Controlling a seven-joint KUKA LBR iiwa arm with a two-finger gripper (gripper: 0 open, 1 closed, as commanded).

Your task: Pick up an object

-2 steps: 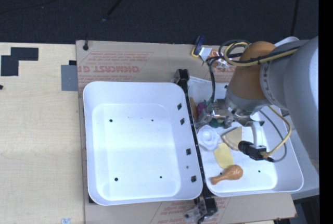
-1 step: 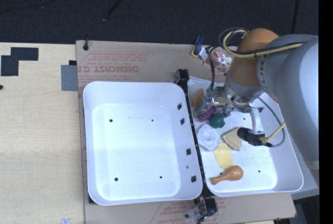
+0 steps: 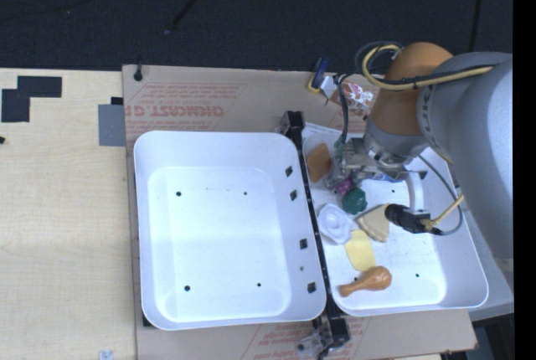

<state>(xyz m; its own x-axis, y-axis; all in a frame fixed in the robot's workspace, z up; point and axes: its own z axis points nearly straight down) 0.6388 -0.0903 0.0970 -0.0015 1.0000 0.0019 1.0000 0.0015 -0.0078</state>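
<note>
My gripper (image 3: 347, 176) is lowered into the upper left part of the right bin (image 3: 456, 283), among a cluster of objects. Just below it sits a dark green round object (image 3: 355, 200), and a small purple piece (image 3: 338, 182) lies at its left side. A brown-orange block (image 3: 317, 162) rests against the bin's left wall beside the gripper. Further toward the front lie a white cup-like object (image 3: 333, 223), a beige wedge (image 3: 373, 225), a pale yellow piece (image 3: 359, 250) and an orange-brown gourd-shaped object (image 3: 366, 281). The wrist hides what lies directly under the gripper.
The left white bin (image 3: 146, 208) stands beside the right one, with a black divider rail (image 3: 306, 216) between them. The grey arm (image 3: 469, 124) covers the right bin's upper right side. Bare bin floor shows at the front right (image 3: 427, 266).
</note>
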